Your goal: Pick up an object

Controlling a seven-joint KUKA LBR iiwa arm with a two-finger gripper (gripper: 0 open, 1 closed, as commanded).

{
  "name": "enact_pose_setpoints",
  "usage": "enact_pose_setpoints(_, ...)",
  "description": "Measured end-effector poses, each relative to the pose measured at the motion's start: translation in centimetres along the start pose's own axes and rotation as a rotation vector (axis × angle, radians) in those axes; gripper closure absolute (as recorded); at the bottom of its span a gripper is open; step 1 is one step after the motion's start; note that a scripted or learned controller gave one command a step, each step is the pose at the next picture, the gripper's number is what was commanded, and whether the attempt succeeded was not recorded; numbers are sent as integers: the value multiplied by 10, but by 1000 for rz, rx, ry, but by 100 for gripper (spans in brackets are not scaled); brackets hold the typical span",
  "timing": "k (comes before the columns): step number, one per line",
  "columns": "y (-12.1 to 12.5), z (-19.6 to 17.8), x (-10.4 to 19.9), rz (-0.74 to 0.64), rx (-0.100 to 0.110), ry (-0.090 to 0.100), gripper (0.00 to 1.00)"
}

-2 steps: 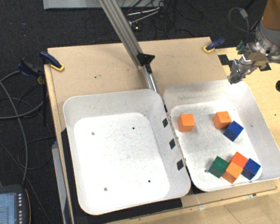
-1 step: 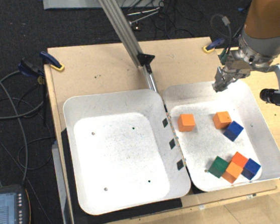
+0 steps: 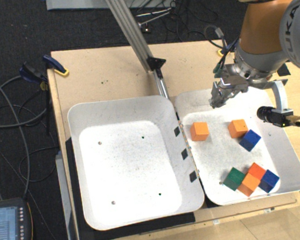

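Camera view: gripper sits over the far edge of the right bin, nothing between its fingers; can't tell how far they're spread.

Nearest targets: orange cube near the bin's left wall, second orange cube touching a blue cube.

Near-edge cluster is tight: green cube, orange block, blue block.

Risks: descent between cubes grabs air; touching pairs may jam or shove aside.

One fixed camera looks down at a slant from above the counter, far enough to take in both bins.
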State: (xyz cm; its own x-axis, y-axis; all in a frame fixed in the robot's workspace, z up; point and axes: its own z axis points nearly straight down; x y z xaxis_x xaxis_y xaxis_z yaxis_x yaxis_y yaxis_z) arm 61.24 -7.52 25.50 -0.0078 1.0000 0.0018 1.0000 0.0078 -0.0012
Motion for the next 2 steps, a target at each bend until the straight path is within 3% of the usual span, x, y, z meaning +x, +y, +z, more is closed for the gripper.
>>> enact_pose_setpoints(2, -45, 21, 84, 1, 2, 0, 100)
